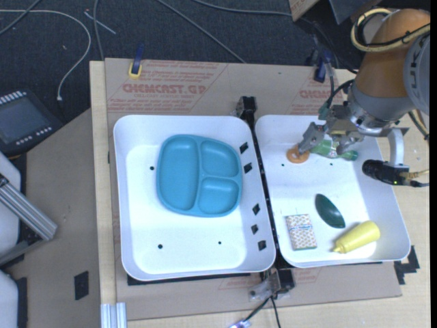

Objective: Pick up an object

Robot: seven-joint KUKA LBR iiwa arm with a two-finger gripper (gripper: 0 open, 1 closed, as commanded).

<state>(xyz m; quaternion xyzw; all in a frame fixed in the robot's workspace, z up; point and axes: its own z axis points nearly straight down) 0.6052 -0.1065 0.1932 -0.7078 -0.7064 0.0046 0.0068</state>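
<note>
My gripper (330, 142) is low over the back of the right bin (389, 244), and its jaws look open. A small green thing (347, 154) lies partly hidden right under it. A flat orange piece (296, 157) rests on the bin floor just left of the gripper, touching or nearly touching the left finger. Nearer the front lie a dark green oval (330, 210), a small patterned box (300, 231) and a yellow squash-shaped thing (356, 237). Nothing is lifted.
The left bin (136, 238) holds a blue divided plate (199, 175). A black divider with clips (254, 183) runs between the two bins. The grey and orange arm (392, 67) comes in over the right bin's back right corner.
</note>
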